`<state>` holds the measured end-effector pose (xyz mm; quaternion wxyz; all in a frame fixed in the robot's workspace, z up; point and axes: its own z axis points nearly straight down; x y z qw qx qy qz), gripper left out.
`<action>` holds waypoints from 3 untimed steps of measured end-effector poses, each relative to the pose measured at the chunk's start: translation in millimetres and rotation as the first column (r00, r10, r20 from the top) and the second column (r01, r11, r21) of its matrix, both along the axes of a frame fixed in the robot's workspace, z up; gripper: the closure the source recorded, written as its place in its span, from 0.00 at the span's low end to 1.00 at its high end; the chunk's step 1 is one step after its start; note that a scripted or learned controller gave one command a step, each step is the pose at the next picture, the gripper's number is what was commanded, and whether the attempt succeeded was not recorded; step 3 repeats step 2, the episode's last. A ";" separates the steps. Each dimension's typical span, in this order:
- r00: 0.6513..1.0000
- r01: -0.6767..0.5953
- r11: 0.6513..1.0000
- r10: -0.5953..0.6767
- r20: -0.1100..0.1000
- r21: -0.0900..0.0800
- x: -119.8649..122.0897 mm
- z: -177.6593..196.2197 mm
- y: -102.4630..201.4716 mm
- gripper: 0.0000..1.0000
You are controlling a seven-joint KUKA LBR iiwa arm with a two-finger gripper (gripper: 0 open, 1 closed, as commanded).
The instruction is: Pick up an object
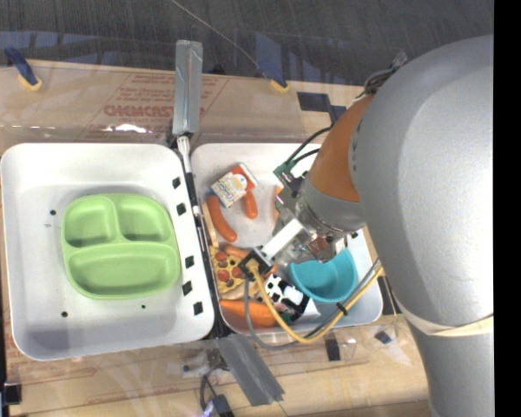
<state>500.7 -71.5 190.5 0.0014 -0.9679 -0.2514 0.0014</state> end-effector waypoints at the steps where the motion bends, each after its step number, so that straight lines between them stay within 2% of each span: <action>1: 1.000 0.022 1.000 -0.022 -0.001 0.001 -24.6 -13.1 -66.3 1.00; 2: 0.991 -0.134 0.991 0.134 -0.002 0.004 -24.8 -23.9 -107.4 1.00; 3: 0.991 -0.134 0.991 0.134 -0.002 0.004 -24.8 -23.9 -107.4 1.00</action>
